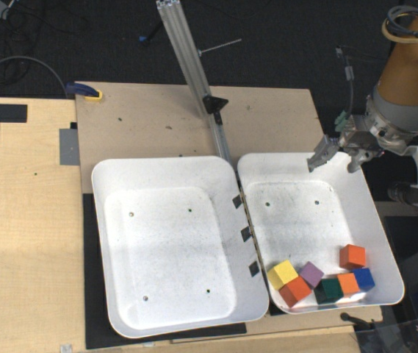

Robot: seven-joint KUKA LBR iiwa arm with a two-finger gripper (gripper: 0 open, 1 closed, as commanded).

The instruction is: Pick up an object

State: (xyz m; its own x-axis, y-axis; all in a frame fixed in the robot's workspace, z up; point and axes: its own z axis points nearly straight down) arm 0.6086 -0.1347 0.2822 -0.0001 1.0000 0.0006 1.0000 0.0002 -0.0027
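The blocks (319,278) are lying bunched in the right bin's (297,204) near corner while my pincer (337,155) is hovering wide and empty over its far rim, risking pinching two neighbours together.

I get one fixed camera above the bench (194,116), looking down at a slant from some distance; both white bins (120,190) fit in frame, the arm (403,72) entering from the right.
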